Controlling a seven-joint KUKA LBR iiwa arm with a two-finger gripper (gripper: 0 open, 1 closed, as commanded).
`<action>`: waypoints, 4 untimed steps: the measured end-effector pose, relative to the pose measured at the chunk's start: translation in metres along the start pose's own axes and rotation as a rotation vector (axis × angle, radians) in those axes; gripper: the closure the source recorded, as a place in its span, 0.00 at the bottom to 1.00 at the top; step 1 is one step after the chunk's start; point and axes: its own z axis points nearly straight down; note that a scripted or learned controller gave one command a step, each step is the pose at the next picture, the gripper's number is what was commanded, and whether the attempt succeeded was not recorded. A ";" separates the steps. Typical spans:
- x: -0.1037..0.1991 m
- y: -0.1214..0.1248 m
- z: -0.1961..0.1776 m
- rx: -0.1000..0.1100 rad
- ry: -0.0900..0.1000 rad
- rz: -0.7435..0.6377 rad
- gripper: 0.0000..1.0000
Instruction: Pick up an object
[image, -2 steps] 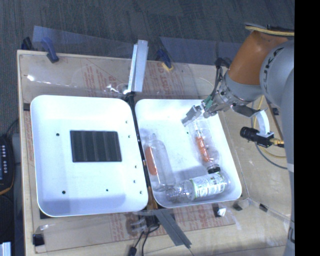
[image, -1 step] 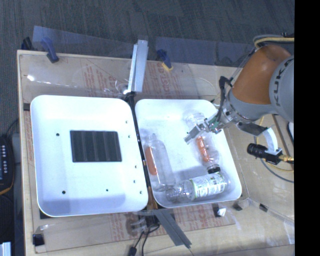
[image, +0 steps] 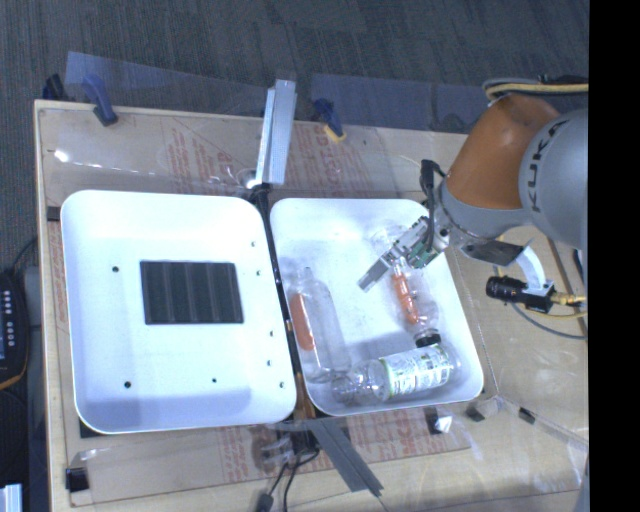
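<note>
My gripper (image: 388, 266) hangs over the upper middle of the right bin (image: 462, 330), reaching in from the right. Just under and to the right of it lies a clear plastic bottle with orange contents (image: 410, 298), its top end beneath the gripper. Whether the gripper touches it, I cannot tell. A second clear bottle with an orange label (image: 310, 325) lies along the bin's left side. A third clear bottle with a black cap and a green-and-white label (image: 405, 373) lies across the bin's front.
The left bin (image: 90, 350) holds a flat dark grey ribbed rectangle (image: 190, 292) at its middle. A metal bar (image: 274, 130) stands up behind the gap between the bins. Blue clamps (image: 100, 105) sit on the bench's back edge.
</note>
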 end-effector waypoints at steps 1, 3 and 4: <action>0.001 -0.002 0.019 0.000 -0.001 0.000 0.00; -0.013 0.018 -0.006 -0.003 -0.006 -0.355 0.00; 0.008 -0.011 0.050 -0.001 -0.002 -0.204 0.00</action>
